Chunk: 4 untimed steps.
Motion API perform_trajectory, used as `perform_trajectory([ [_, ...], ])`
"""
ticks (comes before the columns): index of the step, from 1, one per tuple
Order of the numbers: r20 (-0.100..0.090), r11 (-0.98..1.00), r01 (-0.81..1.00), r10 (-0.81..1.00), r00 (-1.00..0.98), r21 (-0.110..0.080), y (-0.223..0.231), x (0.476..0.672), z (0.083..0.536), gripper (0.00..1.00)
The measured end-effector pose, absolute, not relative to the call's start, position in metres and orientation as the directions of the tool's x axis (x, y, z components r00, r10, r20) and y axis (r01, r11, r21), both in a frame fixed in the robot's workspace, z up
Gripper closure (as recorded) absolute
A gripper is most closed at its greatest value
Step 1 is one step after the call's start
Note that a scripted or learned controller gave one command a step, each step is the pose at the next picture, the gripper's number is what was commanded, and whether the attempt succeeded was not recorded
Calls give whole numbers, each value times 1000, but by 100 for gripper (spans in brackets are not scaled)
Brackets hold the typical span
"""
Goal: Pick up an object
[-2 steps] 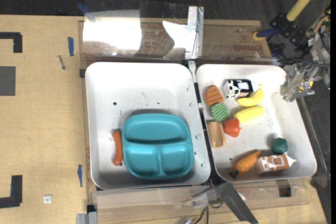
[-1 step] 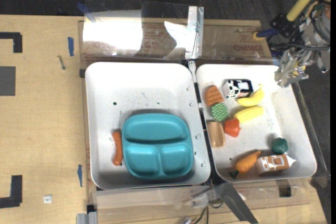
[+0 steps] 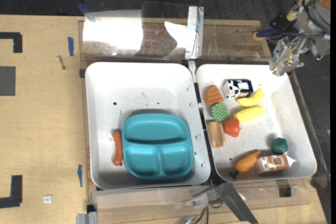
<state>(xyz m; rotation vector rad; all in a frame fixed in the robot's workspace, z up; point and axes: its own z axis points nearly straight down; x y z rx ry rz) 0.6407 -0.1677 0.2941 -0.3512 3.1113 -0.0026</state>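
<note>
Objects for picking lie in right bin (image 3: 302, 113), none lifted. Gripper (image 3: 283, 64) hangs over that bin's far-right corner, nothing between fingers; can't tell if apart or together. Nearest it: black-and-white cow toy (image 3: 237, 88), w/ banana (image 3: 252, 97) beside. Then yellow corn (image 3: 249, 113), bread (image 3: 213, 95), green waffle-textured piece (image 3: 220, 111), tomato (image 3: 231, 127), tan stick (image 3: 216, 134). Near edge: dark green ball (image 3: 279, 145), carrot (image 3: 247, 162), small carton (image 3: 274, 163). Left bin (image 3: 100, 113) has teal divided tray (image 3: 156, 145), orange sausage (image 3: 117, 147) just beside it.
</note>
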Motion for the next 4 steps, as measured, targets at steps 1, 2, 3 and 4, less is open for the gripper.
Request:
perform_trajectory([
  [1, -9, 953, -304, -304, -953, -2, -158, 668, 265, 100],
  [2, -13, 920, -392, -392, -920, -6, -145, 663, 297, 100],
  [3, -10, 849, -528, -528, -849, -6, -171, 669, 299, 100],
  [4, -10, 799, -601, -601, -799, -7, -181, 669, 299, 100],
])
